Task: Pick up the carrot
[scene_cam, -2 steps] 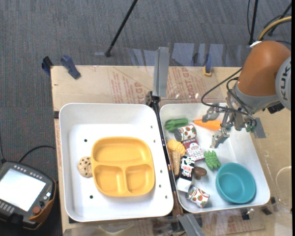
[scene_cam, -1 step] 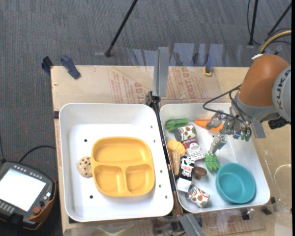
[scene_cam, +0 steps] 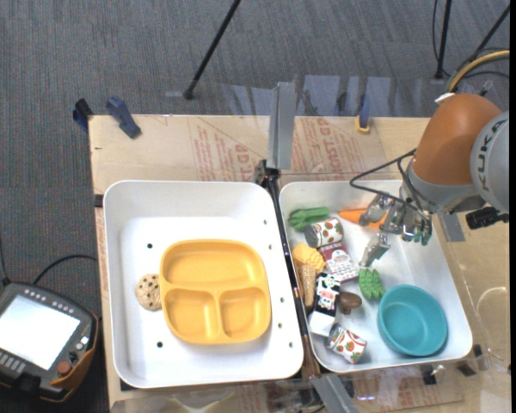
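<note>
Orange carrot (scene_cam: 355,216) beside tool (scene_cam: 380,241).

Small orange toy carrot (scene_cam: 358,216), tapered, lying flat in the right white bin (scene_cam: 457,289) near its far wall. Long axis runs roughly left-right; right end partly hidden, so full length cannot be told.

Glossy yellow plastic plate (scene_cam: 215,299); smooth teal bowl (scene_cam: 412,319); matt wooden bench (scene_cam: 198,149).

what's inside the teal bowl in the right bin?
Nothing visible: the teal bowl shows a bare teal interior. It sits in the right bin near corner. Whatever lies beneath the bowl is covered.
</note>
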Robot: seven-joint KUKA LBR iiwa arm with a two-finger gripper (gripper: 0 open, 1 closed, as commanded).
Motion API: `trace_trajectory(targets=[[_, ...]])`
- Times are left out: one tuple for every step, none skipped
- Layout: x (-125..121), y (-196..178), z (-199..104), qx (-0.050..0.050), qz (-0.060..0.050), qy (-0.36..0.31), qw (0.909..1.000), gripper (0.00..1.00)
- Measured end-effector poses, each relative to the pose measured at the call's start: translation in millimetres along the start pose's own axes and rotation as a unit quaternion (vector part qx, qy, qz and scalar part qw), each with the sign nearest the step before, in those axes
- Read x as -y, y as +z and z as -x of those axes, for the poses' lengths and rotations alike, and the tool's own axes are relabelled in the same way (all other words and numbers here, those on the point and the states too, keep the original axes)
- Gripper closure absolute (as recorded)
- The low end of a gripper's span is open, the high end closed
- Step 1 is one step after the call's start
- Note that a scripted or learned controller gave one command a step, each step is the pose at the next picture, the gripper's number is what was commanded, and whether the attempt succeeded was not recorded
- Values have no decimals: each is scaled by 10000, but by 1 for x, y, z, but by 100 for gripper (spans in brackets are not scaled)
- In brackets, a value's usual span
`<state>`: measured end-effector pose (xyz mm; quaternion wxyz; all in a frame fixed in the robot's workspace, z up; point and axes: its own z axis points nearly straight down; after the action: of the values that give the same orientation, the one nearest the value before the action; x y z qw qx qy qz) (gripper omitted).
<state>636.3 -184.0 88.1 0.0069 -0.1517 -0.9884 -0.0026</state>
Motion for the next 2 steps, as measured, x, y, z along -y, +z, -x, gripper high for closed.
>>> trace_trajectory(targets=[[-2,-11,3,86,0,-32,10000,100],[-3,-11,3,62,5,-37,10000,0]])
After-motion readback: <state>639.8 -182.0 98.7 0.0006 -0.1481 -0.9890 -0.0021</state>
